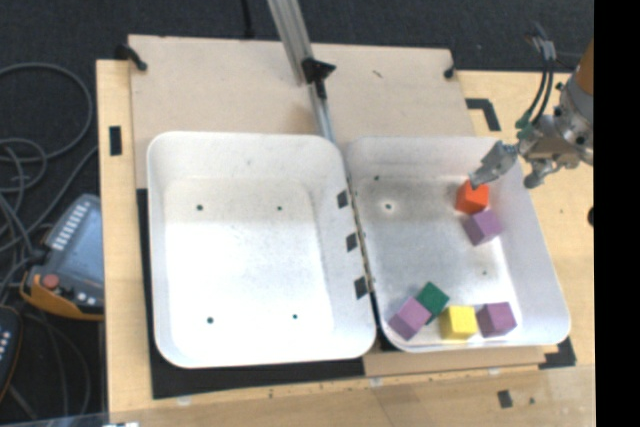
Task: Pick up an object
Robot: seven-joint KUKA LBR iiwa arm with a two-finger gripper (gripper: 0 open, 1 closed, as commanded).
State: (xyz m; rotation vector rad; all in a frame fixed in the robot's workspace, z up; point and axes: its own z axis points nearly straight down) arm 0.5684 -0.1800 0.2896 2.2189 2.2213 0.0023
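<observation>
In the right bin (400, 165) an orange cube (474, 198) lies near the far right side, with a purple cube (483, 227) touching it just in front. My gripper (513, 172) hangs over the bin's right rim, open. Its left finger (493, 163) points down toward the orange cube's top, and the right finger stands apart toward the rim. Nothing sits between the fingers. Along the bin's front edge lie a purple cube (410, 317), a green cube (433, 298), a yellow cube (460, 321) and another purple cube (496, 318).
The left bin (250, 245) lies beside the right one, a divider (355, 245) between them. A slanted metal rail (285, 5) rises from the back of the bench. Cables and a pendant (60, 255) lie off the bench to the left.
</observation>
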